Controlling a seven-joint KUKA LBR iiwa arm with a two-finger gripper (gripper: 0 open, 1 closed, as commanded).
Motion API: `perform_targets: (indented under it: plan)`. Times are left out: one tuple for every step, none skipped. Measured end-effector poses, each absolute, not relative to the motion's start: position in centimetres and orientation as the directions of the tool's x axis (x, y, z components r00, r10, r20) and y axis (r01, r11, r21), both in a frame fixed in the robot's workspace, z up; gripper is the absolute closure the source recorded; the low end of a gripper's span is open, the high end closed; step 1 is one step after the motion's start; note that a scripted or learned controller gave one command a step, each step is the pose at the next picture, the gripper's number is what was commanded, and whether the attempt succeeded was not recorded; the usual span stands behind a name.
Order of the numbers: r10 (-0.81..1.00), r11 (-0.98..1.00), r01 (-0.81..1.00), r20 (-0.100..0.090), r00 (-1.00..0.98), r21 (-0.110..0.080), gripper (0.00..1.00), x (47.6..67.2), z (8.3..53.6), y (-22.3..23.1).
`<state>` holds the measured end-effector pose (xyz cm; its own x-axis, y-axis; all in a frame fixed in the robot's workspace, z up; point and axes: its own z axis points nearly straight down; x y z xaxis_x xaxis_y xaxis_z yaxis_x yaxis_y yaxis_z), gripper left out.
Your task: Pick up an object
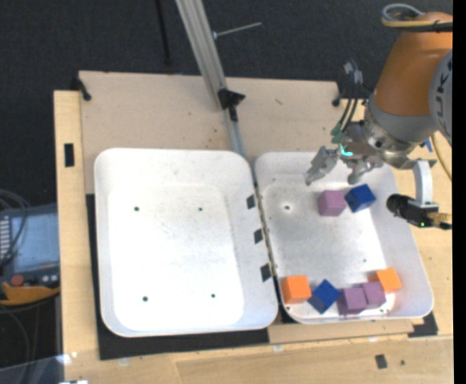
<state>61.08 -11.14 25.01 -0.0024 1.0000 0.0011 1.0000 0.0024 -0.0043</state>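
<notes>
Fingers of the gripper (339,171) hang spread apart with nothing between them, above the right bin (297,190) at its far end. A purple block (331,203) and a blue block (360,197) lie just below it, touching each other.

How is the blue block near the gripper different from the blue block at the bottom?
The upper blue block sits beside a purple block, just under the gripper; the lower blue block sits between an orange block and purple blocks at the right bin's near edge. Both are blue cubes of similar size, turned cornerwise.
</notes>
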Motion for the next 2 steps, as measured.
perform_targets:
  plan:
    - [1.0,0.002,1.0,0.001,-0.002,0.001,0.0,61.2,25.3,-11.1]
    - [1.0,-0.002,1.0,-0.002,0.002,-0.006,0.0,61.1,19.1,-11.8]
